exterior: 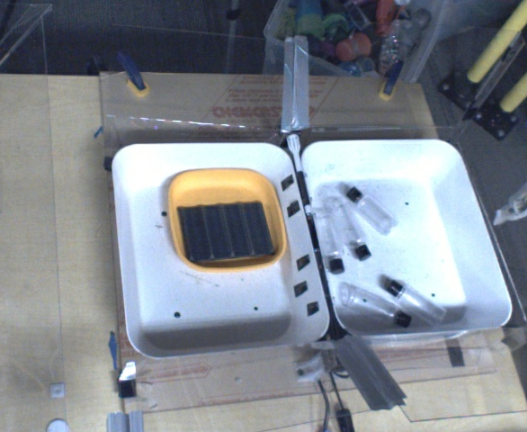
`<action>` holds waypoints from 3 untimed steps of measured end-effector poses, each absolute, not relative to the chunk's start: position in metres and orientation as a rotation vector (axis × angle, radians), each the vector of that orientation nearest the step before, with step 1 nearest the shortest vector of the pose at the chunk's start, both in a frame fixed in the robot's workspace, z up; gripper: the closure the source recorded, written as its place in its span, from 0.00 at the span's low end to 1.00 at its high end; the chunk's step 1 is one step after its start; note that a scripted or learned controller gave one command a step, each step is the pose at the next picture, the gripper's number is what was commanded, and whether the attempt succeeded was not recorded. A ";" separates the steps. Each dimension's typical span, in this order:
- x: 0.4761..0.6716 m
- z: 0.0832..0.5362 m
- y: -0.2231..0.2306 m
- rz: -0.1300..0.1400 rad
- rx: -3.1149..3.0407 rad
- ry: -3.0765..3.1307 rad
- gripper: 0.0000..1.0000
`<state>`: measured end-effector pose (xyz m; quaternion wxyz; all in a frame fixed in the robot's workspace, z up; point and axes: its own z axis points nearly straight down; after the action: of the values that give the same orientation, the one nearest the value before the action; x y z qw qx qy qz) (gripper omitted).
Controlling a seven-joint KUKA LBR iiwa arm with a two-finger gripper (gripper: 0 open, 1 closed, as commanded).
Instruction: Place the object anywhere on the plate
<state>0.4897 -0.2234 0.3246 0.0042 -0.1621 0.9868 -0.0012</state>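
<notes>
A yellow plate (223, 181) with rounded corners rests in the left white bin (147, 286), toward its back. A dark, ribbed rectangular object (226, 230) lies flat on the plate and covers most of its floor. In the right white bin (448, 232) several clear vials with black caps lie scattered. One vial (368, 208) is near the middle, another (343, 241) lies by the divider, and a third (388, 301) is at the front.
A raised ridge (298, 232) with black marks separates the two bins. Behind them stand a clear tub of colourful toys (353, 12) and yellow foam tubes (515, 25). Blue clamps (136, 81) (389, 77) hold a plastic sheet at the back.
</notes>
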 end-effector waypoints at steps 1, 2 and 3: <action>0.491 0.336 -0.224 -0.003 -0.541 3.086 0.00; 0.525 0.253 -0.221 0.001 -1.068 2.950 0.00; 0.561 0.259 -0.221 -0.002 -1.501 2.751 0.00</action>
<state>0.5607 -0.2211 0.2591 0.0039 -0.4789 0.8778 -0.0008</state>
